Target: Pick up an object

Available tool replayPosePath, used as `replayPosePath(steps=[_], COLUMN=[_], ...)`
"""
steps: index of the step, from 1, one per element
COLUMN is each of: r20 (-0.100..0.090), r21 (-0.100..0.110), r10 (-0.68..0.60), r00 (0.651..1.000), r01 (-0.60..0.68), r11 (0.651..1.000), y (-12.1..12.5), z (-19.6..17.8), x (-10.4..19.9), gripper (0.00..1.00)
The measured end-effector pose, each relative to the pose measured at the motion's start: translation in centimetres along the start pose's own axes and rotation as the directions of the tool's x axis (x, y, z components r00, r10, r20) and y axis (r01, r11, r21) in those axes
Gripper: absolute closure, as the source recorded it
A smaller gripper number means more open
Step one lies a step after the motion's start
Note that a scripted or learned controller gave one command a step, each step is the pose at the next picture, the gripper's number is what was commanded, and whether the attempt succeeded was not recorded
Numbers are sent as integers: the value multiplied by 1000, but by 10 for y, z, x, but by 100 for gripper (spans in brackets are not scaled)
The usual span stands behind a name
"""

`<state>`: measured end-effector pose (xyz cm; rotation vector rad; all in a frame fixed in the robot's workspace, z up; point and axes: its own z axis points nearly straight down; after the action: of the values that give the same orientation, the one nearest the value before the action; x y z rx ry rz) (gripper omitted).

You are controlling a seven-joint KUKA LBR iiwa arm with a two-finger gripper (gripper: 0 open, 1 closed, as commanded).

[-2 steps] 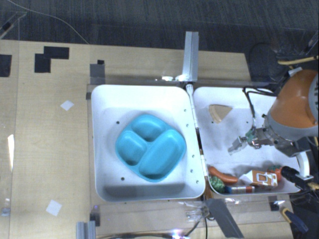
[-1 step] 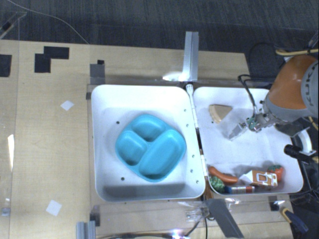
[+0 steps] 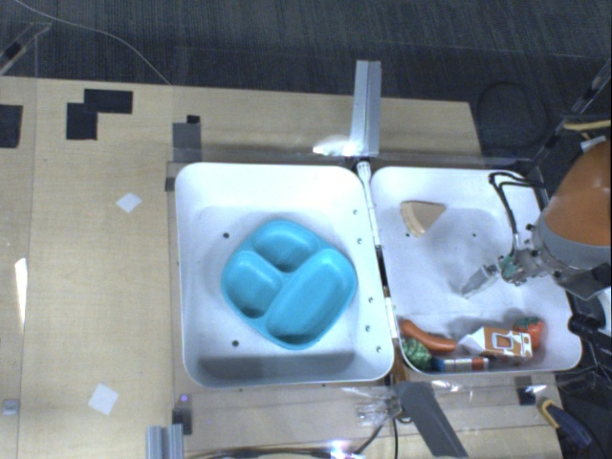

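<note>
Gripper hanging right of centre in the frame, over the bare middle of the right bin, grey fingers spread apart with nothing between them, pointing toward lower left. Behind it, the grey arm with its orange band, entering from the right edge.

Along the right bin's lower wall, well apart from the gripper: one toy hot dog, one orange printed box, one carrot-like piece, one green item in the lower-left corner, partly hidden and hard to name. Near the upper part of the same bin, one tan wedge, alone.

In the left bin, one blue three-compartment plate, lying flat at centre.

Both bins side by side on a pale wooden bench, with two black marks toward the upper left. Dark carpet across the top of the frame.
</note>
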<state>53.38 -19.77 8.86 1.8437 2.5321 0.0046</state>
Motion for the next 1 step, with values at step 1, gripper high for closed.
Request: replayPosePath(steps=[1], r20=[0], r21=[-5], r10=[-302], r00=[953], r01=[302], r11=[953], y=[79], z=[0], x=[66], gripper=[0])
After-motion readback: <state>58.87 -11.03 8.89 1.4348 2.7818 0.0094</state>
